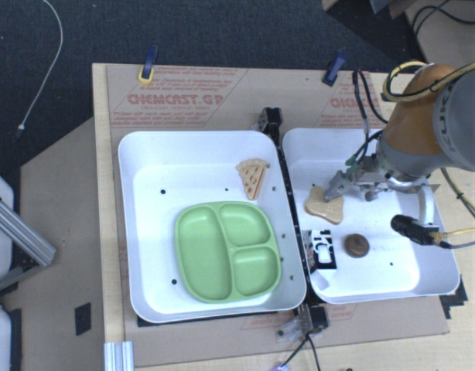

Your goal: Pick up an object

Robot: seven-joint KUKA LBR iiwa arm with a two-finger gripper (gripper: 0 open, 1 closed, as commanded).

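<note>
With the gripper (336, 189) low in the right bin (423, 280), touching the slice of bread (324, 206), we cannot tell its grasp, so we should center over it before lifting.

The grey, rounded metal KUKA arm (454, 122) carries a broad orange band (418, 118) at its ten o'clock side. Black and yellow cables (377, 103) loop beside it. Below sits a silvery metal two-finger gripper (336, 185), with a black connector (411, 229) at five o'clock.
</note>
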